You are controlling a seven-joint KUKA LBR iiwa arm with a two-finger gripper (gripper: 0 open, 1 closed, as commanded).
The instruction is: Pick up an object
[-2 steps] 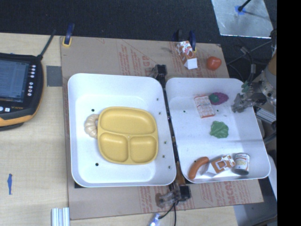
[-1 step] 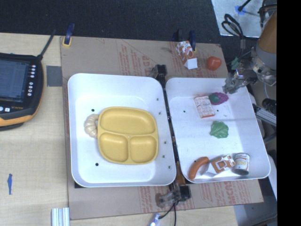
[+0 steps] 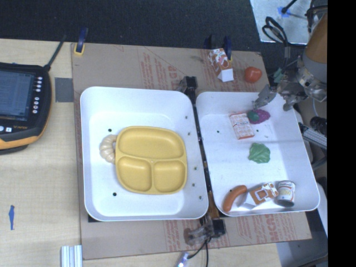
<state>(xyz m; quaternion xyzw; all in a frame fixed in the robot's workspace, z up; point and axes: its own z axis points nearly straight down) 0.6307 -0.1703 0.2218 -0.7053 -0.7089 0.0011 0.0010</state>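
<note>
My gripper hangs over the far right corner of the right bin, open, with nothing between its fingers. Its left finger is just above a small purple object. Beside that lies a red-and-white packet. A green lump sits mid-bin. Along the near edge lie a sausage, a small carton and a can.
The left bin holds a yellow divided tray with a beige item at its left side. Beyond the bins sit a red ball-like item and a small carton. A control pendant lies far left.
</note>
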